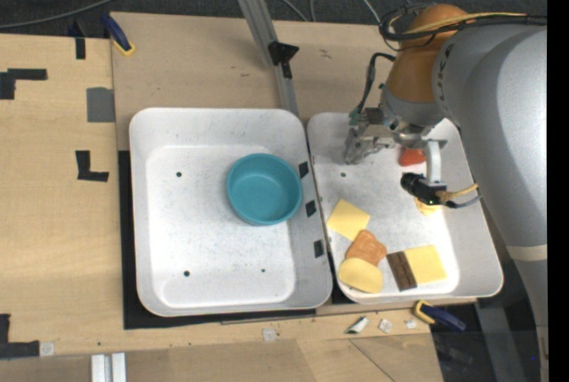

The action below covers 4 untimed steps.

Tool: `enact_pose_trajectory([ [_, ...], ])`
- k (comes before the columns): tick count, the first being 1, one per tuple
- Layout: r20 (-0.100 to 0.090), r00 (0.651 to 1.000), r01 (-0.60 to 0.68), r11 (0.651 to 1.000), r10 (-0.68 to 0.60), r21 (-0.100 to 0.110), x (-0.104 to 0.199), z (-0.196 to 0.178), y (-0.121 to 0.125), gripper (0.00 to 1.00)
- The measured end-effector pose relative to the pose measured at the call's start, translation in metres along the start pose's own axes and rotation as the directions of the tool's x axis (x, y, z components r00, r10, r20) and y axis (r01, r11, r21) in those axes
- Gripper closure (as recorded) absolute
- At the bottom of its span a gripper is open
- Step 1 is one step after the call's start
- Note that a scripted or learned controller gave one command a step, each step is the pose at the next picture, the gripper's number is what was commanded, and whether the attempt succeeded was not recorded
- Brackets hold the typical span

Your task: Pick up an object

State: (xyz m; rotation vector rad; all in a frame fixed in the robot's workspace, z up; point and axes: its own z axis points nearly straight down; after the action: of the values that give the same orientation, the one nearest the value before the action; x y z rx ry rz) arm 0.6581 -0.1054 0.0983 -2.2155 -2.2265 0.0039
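My gripper (356, 149) hangs over the far left part of the right bin (476, 269), low above bare white floor. Nothing shows beneath it. Toward the bin's near end lie a yellow block (347, 218), an orange-brown piece (366, 245), a rounded yellow piece (360, 275), a dark brown bar (400, 270) and a yellow square (426, 263). A small red-orange object (411, 156) sits just right of the gripper, partly hidden by the wrist. The yellow block is the closest of the near group, a short way in front of the gripper.
A blue bowl (262, 187) stands in the left bin (160, 282), near its right side. A grey pole (258, 7) slants up from between the bins. The arm's big grey body (507, 131) covers the right bin's right edge.
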Motion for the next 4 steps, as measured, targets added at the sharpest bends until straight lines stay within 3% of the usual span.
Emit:
enact_pose_trajectory([
  [2,0.000,1.000,-0.003,1.000,0.003,-0.007,-0.012,-0.117,0.008,1.00],
  [4,-0.001,1.000,-0.002,1.000,0.002,-0.005,-0.012,-0.198,0.007,1.00],
])
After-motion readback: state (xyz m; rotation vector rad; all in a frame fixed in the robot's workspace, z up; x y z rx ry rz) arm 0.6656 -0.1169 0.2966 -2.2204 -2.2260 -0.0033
